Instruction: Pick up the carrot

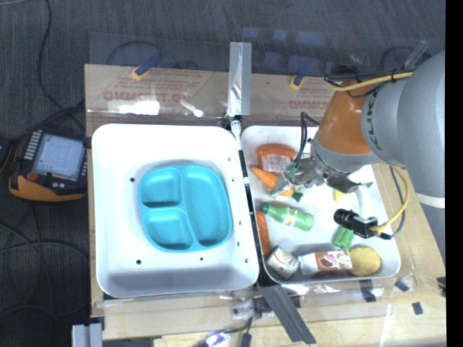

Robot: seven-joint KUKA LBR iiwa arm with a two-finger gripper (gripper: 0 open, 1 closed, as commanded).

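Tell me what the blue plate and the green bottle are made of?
The blue plate looks like smooth moulded plastic: one even colour, rounded compartments, a soft sheen. The green bottle is probably plastic too, glossy with a white cap, though glass cannot be ruled out.

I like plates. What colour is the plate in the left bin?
Light blue. The plate, with three compartments, shows in the camera view.

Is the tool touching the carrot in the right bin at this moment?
Cannot tell. In the camera view the tool overlaps the carrot at its right end, but the slanted view shows neither contact nor a gap plainly.
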